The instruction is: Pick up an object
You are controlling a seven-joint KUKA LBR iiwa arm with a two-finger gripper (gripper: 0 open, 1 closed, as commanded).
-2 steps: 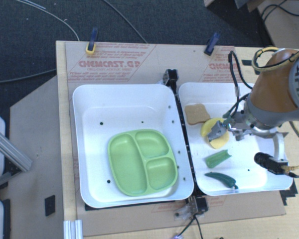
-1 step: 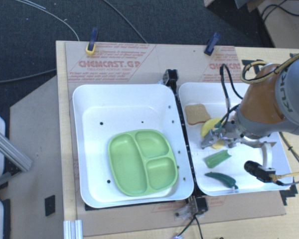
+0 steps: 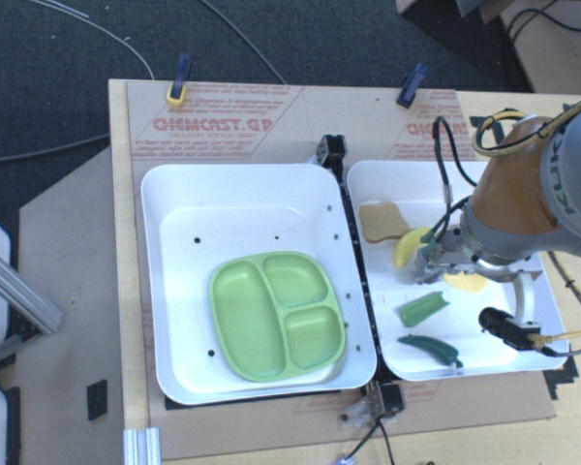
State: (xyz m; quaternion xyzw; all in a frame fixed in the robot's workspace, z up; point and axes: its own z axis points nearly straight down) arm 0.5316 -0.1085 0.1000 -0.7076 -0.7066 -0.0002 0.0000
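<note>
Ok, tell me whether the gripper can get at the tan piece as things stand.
Probably yes. The tan piece lies flat in the right bin with nothing on top. The gripper is beside it, over the yellow item, so a short move toward the divider should do it.

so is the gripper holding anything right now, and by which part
Cannot be told. The gripper is low in the right bin beside the yellow piece, but no object shows between its fingers.
</note>
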